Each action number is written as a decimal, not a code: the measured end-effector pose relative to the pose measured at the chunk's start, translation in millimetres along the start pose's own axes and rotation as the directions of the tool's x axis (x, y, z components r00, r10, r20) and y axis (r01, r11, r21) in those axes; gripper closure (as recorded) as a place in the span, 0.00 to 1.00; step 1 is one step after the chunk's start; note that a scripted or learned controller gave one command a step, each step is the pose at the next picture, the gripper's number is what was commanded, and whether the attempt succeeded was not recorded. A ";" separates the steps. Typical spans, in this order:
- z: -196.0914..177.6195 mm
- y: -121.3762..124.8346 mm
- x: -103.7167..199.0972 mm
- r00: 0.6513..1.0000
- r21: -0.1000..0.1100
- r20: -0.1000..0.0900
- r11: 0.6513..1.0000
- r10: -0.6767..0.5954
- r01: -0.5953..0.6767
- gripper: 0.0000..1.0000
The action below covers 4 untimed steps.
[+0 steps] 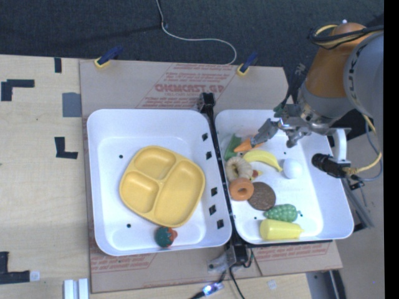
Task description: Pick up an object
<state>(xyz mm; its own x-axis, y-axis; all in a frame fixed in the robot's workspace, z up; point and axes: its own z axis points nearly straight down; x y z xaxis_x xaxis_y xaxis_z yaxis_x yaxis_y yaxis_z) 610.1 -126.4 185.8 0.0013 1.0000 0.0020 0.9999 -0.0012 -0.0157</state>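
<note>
My gripper (pixel 278 135) hangs over the back of the right bin (pixel 330 210), its two fingers spread open with nothing between them. Just below and left of it lie a carrot (pixel 244 146) and a banana (pixel 264 160). A white egg (pixel 292 168) sits below the right finger. Further forward are a doughnut (pixel 241 189), a brown cookie (pixel 262 196), a green bumpy fruit (pixel 282 213) and a yellow piece (pixel 280 230). A pale knobbly item (pixel 235 167) and a green leaf (pixel 232 143) lie by the bin's left wall.
The left bin (pixel 112 129) holds a yellow divided plate (pixel 162 185) and a small green and orange object (pixel 165 236) at its front. Black clips line the wall between the bins. A white cable runs across the dark floor behind the bench.
</note>
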 end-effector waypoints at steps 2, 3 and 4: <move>35.5 6.0 4.0 1.000 -0.011 0.003 1.000 -0.004 0.004 0.00; 77.9 6.1 3.4 1.000 -0.015 0.004 1.000 -0.004 0.004 0.00; 97.7 9.6 2.0 1.000 -0.026 0.009 1.000 -0.003 0.003 0.00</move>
<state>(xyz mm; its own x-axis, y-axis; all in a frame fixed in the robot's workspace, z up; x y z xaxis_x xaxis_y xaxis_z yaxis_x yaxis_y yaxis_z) 618.2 -124.2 88.0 -0.0016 1.0000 -0.0067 0.9999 0.0017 0.0104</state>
